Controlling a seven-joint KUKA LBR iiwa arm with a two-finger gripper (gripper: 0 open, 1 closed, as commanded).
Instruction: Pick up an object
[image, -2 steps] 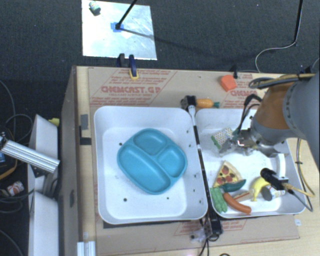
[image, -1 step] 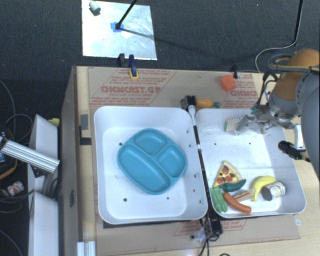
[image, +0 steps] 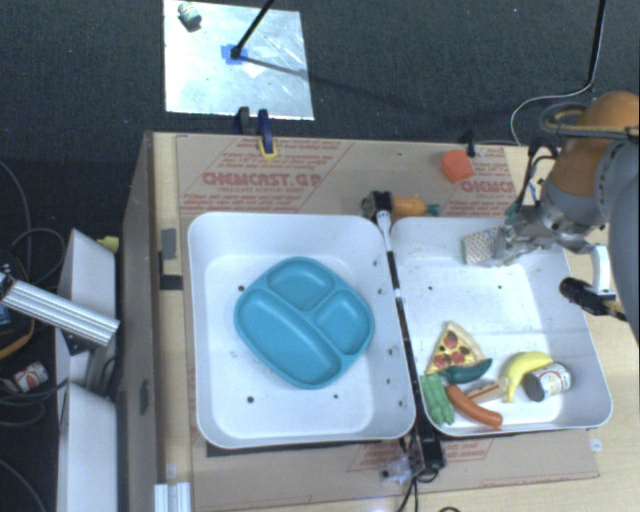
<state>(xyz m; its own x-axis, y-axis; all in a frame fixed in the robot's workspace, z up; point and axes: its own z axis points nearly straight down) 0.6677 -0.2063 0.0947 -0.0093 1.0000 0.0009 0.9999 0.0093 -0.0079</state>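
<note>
Grey textured pad at right bin's twelve o'clock, touching gripper; finger state impossible to tell. Best centred squarely before closing, then lifted straight.

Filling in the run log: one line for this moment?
hand: right bin's far edge, at grey pad | grasp: unclear | toys: near corner

Cardboard-topped bench, left bin, right bin, orange block
</note>
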